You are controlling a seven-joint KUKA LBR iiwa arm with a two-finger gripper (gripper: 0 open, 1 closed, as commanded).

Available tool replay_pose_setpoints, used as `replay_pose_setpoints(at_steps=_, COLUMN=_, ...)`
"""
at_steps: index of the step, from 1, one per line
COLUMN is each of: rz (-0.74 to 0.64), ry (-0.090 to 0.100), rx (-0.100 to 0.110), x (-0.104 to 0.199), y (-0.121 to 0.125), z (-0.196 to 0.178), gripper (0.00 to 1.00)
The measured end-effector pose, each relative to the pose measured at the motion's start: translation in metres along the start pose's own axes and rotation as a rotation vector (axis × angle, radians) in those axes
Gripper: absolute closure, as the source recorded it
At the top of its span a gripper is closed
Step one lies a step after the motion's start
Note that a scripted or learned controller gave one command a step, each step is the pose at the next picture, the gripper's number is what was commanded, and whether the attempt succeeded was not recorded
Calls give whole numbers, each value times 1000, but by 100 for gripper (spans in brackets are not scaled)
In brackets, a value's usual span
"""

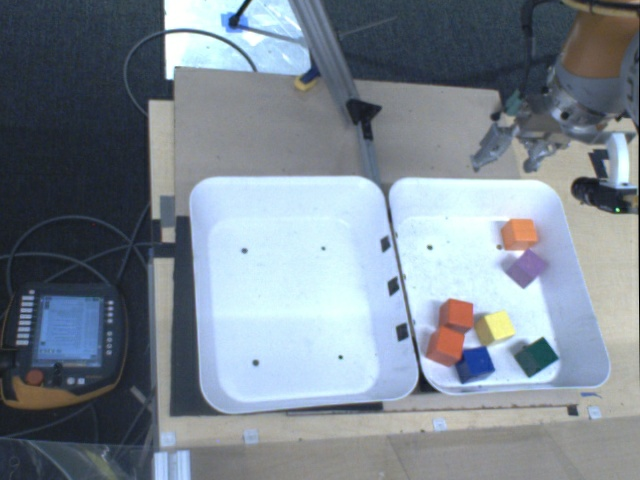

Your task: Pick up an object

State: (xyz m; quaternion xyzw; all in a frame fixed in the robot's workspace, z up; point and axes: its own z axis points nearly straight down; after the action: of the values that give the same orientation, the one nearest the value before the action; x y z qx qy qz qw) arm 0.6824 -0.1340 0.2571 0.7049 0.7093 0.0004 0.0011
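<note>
Left bin (pixel 215 268) offers open floor; in the right bin (pixel 570 258) the near end is crowded by blocks (pixel 470 340), two more (pixel 522 248) by the far-right wall, leaving its far-left floor free

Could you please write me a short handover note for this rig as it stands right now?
Pincer: open, holding nothing, hovering over the bench just beyond the far rim of the right bin.
Blocks, all in the right bin: orange block and purple block toward the far side; two red-orange blocks, yellow block, blue block and green block clustered near the front.
Left bin: no blocks in it.
Done: nothing picked up yet.
Left: bring the pincer down over one block, close on it and lift. The orange one looks nearest and stands apart.
</note>
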Motion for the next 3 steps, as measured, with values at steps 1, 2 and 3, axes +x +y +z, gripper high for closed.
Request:
replay_pose_setpoints(at_steps=1, rz=1, ry=-1, rx=0, x=0, y=0, z=0, gripper=0)
replay_pose_setpoints(at_steps=2, rz=1, ry=0, rx=2, x=1, y=0, z=41, gripper=0)
replay_pose_setpoints(at_steps=3, rz=1, ry=0, rx=3, x=2, y=1, z=81, gripper=0)
